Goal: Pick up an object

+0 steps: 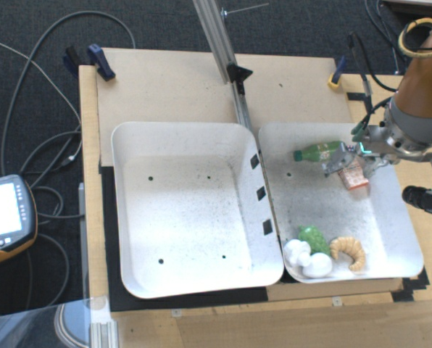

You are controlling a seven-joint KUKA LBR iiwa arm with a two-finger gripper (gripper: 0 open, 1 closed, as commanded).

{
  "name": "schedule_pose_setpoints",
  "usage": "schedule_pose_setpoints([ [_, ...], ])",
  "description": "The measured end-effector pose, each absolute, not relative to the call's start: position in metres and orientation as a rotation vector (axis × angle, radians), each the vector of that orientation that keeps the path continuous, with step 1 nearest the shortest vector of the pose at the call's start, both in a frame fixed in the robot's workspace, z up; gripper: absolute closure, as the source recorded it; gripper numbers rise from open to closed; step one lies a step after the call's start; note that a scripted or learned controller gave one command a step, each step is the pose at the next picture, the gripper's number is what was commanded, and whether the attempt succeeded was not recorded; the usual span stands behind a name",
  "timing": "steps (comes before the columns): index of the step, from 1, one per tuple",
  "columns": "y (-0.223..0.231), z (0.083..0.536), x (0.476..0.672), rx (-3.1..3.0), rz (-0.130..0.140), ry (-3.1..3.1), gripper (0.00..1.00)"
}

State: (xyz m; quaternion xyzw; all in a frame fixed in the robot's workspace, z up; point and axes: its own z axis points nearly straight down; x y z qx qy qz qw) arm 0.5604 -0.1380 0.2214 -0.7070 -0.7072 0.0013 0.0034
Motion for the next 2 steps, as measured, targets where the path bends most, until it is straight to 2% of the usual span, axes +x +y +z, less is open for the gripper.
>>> schedule_pose_setpoints([
  [1, -0.138, 0.224, 0.561, -2.219, 0.000, -2.220, 0.00],
  [2, -0.145, 0.178, 0.559, -2.217, 0.005, -2.216, 0.00],
])
